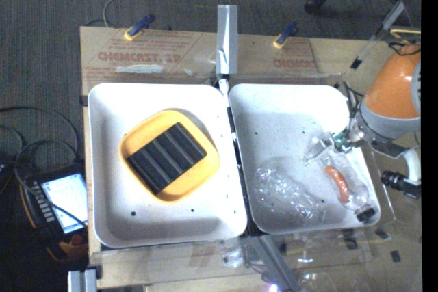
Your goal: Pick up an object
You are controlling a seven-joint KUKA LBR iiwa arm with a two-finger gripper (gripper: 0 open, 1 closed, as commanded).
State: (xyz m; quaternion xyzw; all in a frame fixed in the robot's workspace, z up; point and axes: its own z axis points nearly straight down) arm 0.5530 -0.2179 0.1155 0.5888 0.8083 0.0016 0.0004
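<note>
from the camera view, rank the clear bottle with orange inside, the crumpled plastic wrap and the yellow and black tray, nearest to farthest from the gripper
Measured from the gripper:
1. Clear bottle, right bin, just below the gripper.
2. Crumpled plastic wrap, right bin, lower middle.
3. Yellow and black tray, left bin, farthest.

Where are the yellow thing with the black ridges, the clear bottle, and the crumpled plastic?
Yellow object [171, 155], camera view, on its black ridged middle.
Clear bottle [345, 181], camera view, on its body.
Crumpled plastic [284, 189], camera view, on its middle.
</note>
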